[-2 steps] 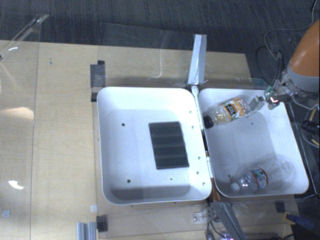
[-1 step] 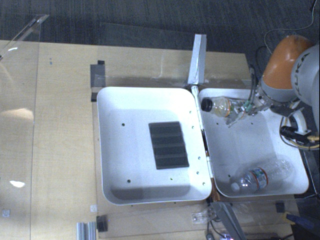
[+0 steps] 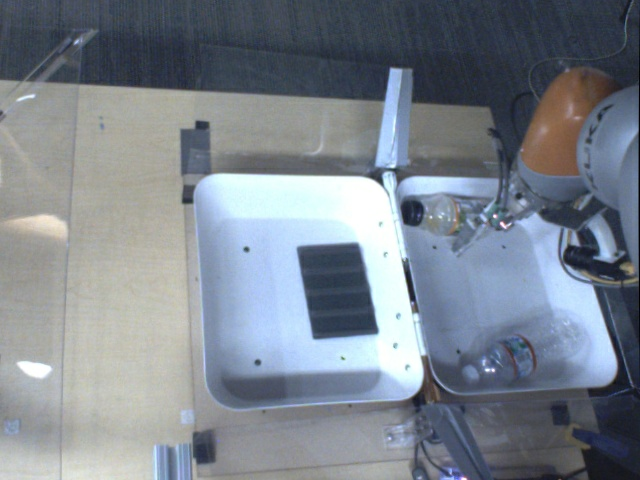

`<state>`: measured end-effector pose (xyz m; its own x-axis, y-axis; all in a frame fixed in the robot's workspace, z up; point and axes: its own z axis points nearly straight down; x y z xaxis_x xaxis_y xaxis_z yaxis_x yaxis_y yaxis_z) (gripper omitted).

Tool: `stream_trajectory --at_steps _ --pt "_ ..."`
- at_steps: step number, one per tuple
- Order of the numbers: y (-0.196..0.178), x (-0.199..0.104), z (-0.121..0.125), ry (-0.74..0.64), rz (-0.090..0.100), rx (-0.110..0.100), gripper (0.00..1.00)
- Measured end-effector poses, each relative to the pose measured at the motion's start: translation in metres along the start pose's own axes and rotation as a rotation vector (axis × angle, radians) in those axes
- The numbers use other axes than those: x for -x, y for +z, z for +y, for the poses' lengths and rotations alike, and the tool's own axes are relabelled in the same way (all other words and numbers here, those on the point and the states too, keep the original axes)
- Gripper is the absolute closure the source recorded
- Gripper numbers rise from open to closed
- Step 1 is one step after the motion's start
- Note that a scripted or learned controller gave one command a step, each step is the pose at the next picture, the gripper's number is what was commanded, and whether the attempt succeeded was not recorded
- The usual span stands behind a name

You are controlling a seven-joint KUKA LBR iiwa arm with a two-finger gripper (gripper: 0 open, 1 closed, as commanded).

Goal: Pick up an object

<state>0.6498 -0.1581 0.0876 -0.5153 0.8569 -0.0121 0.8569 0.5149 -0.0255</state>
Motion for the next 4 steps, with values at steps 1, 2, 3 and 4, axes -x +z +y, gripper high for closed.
stream_trajectory --at_steps 1,2,3,4 --pt "0.002 -0.014 0.011 0.28 0.016 -0.039 0.0" --pt "0.002 0.011 0.006 -0.113 0.024 -0.004 0.0" --pt "-0.005 0.013 -0.001 -0.108 0.03 -0.019 1.0" --pt "-0.106 -0.002 0.018 0.072 0.007 0.034 1.0"
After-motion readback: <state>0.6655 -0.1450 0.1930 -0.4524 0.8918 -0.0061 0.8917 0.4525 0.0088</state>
